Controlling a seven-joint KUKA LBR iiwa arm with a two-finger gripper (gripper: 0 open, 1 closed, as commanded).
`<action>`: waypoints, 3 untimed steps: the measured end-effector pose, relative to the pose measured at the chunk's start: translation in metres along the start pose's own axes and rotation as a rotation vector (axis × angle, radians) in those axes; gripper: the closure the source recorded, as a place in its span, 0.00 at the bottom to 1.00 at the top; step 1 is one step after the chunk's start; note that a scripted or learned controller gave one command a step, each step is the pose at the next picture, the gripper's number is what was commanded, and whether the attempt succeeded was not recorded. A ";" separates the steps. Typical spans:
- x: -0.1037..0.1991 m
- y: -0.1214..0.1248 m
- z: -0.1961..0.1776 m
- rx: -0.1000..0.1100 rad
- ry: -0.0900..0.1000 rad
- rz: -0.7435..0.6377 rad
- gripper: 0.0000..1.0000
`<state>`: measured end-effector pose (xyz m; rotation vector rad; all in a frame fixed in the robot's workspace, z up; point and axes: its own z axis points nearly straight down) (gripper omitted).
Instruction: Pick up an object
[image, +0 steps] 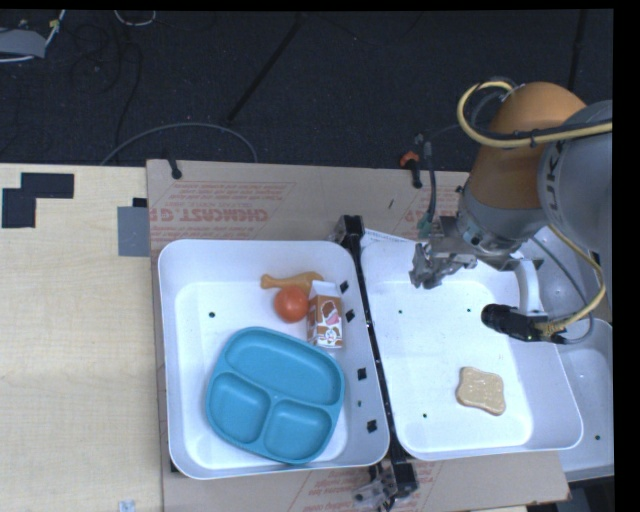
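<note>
A tan slice of toast (481, 391) lies in the right bin (440, 440), near its front right corner. My gripper (432, 268) hangs over the back of the right bin, well up and left of the toast, with nothing visible between its fingers. In the left bin (185, 300) sit a blue divided plate (275, 394), a red tomato (291, 304), an orange drumstick-shaped piece (290, 281) and a small brown and white carton (326, 319).
The grey arm with its orange band (525, 130) fills the upper right. A black cable piece (510, 320) hangs over the right bin's right side. A black divider (365, 340) runs between the bins. Cardboard (250, 205) lies under both bins.
</note>
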<state>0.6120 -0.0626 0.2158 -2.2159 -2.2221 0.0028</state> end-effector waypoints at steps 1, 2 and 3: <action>0.053 -0.001 -0.009 0.000 0.001 -0.002 1.00; 0.111 0.003 -0.001 -0.001 0.000 -0.002 1.00; 0.166 0.013 -0.015 -0.003 0.001 -0.003 1.00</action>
